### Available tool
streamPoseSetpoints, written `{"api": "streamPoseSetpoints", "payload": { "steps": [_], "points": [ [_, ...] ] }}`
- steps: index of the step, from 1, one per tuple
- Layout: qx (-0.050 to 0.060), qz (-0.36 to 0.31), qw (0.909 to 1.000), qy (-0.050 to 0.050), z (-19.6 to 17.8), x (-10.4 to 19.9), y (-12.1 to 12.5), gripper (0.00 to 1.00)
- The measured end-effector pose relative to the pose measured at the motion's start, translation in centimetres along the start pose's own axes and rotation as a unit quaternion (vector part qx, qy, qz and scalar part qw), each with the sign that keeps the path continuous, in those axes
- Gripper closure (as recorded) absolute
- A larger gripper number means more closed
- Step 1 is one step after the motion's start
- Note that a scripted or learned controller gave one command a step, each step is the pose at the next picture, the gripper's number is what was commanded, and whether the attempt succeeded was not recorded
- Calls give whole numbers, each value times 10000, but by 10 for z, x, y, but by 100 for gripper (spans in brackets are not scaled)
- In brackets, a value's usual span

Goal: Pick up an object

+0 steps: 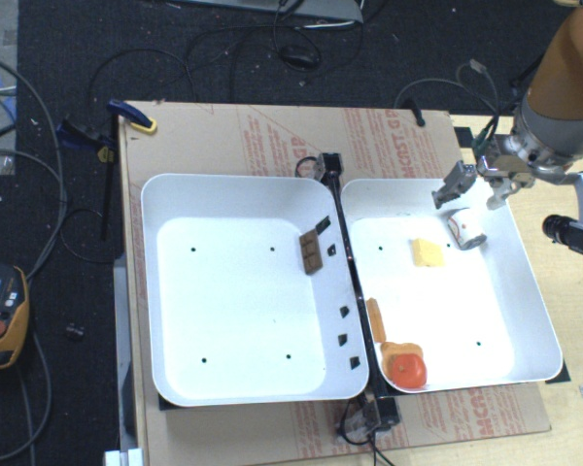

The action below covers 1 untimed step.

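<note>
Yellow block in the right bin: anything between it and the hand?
Nothing visible. The yellow block lies alone on the right bin's floor. The hand sits above the bin's far edge, up and to the right of the block. A small white-and-red item lies beside that path, not across it.

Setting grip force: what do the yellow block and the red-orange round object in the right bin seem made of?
The yellow block looks like soft matte foam or sponge, judging by its dull flat faces. The red-orange round object looks like smooth plastic with a faint sheen; uncertain.
</note>
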State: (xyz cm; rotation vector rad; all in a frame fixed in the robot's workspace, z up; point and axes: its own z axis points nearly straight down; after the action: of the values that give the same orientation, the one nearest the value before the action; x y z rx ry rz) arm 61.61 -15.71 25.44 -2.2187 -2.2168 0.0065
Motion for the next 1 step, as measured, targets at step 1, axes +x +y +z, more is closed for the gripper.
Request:
{"api": "streamPoseSetpoints", "payload": {
  "steps": [1],
  "points": [
    [-35, -4, 10000, -4, -4, 0, 1, 0]
  ]
}}
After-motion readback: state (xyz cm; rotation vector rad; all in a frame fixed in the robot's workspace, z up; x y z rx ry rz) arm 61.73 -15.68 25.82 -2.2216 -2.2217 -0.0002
